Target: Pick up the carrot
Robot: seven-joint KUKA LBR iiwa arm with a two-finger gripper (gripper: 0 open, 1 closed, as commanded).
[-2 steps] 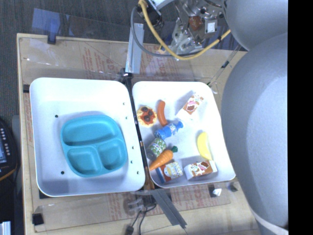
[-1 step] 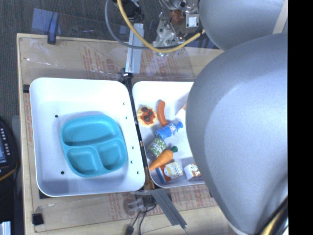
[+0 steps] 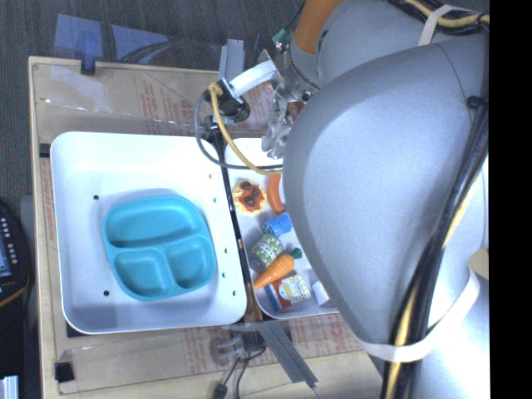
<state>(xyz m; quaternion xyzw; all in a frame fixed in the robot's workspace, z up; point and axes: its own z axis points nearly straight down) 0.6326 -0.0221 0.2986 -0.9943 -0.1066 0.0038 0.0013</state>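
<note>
A carrot (image 3: 275,270) is seen in the right bin (image 3: 268,310), in the lower middle of the frame. It lies close to the bin's left wall. Its long side runs on a slant, with the thin tip pointing down and left and the thick end up and right. A green round thing (image 3: 266,248) is just above it, and a small packet (image 3: 295,288) is just below and to its right. A blue block (image 3: 278,224) and a flat food toy (image 3: 248,195) are found higher up in the same bin.

The gripper (image 3: 277,135) is seen near the upper middle of the frame, over the top end of the right bin. Whether it is open or closed cannot be told, since it is small and partly hidden by the big grey arm (image 3: 391,189).

The carrot lies well below the gripper in the frame. A move downward along the bin is likely needed, and the grip is best turned across the carrot's slant.

A blue tray (image 3: 158,243) is seen in the left bin (image 3: 75,156).
</note>
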